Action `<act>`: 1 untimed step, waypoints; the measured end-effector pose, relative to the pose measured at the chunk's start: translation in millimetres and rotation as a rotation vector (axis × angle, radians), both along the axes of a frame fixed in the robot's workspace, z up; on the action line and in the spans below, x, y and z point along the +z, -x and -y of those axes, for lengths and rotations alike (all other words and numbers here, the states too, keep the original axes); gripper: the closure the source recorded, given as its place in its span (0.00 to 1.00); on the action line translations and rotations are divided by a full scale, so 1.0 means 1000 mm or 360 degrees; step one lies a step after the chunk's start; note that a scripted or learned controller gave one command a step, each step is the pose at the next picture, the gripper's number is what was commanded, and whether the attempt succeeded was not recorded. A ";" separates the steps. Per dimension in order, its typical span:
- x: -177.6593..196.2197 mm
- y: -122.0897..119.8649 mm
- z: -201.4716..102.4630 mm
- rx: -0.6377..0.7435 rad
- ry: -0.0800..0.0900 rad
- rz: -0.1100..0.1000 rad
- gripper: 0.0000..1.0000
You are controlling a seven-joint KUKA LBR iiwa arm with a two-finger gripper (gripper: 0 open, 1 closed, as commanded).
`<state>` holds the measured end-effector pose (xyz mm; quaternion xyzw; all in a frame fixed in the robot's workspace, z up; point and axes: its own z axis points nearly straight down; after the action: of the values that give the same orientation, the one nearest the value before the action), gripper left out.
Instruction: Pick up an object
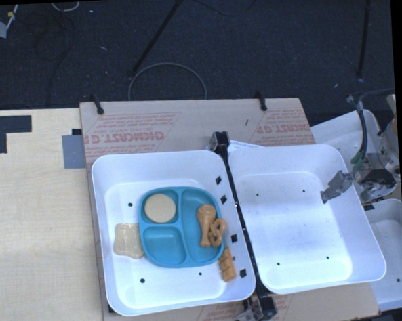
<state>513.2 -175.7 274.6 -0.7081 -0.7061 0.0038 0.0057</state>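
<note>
Candidate objects: all lie in the left bin [121,290]. A blue divided plate [167,250] sits near its middle, with a round tan disc [159,208] in its upper-left compartment and a knobbly brown piece, pretzel-like [211,225], in its right compartment.
Loose pieces: a pale, bread-like slab [128,240] touches the plate's left edge; a small brown chunk [227,265] lies just off the plate's lower-right corner, near the divider between the bins.
Right bin [370,261]: white floor with faint smudges and small dark dots.
Gripper [335,186]: at the right bin's right rim, well apart from every object; nothing shows between its fingers, and whether they are spread or closed I cannot tell.
Arm: mostly out at the right edge, with cables beside the wrist.
Step in hand: judged as the start, before any approach to an object.
Next move calls for: a long reach across the right bin and the divider, then a descent over one target.
Likely easiest target: the small brown chunk or the bread-like slab, since both lie on the bin floor, though each sits close to the plate's rim.
</note>
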 end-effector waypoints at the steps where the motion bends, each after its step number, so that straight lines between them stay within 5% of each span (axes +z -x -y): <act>1: 0.006 -0.002 0.000 0.0004 0.0005 0.0020 0.00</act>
<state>515.2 -175.5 280.7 -0.7071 -0.7071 0.0005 0.0004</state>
